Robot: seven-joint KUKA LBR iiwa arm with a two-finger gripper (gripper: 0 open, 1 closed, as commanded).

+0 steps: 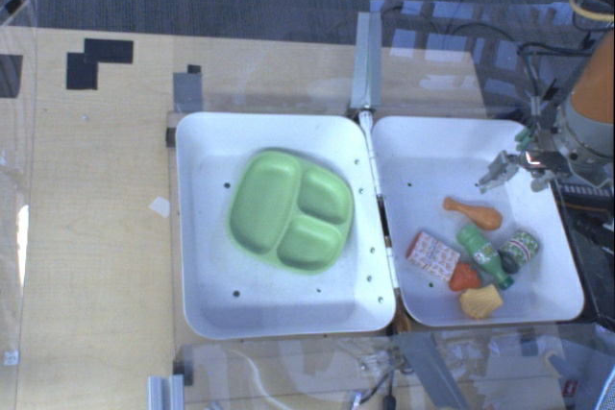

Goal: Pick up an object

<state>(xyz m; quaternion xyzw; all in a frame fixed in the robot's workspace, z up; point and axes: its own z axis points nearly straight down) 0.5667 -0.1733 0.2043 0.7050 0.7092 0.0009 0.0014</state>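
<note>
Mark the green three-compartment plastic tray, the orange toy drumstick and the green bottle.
green three-compartment plastic tray [291, 209]: camera view, centre ridge where compartments meet.
orange toy drumstick [479, 215]: camera view, thick end.
green bottle [482, 253]: camera view, mid-body.

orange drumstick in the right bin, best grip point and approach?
Grip the drumstick across its thin handle end, coming straight down from above. It lies flat and apart from the other toys, handle pointing toward the left bin, so the narrow shaft should fit between the fingers. The pincer hovers just above-right of it.
</note>
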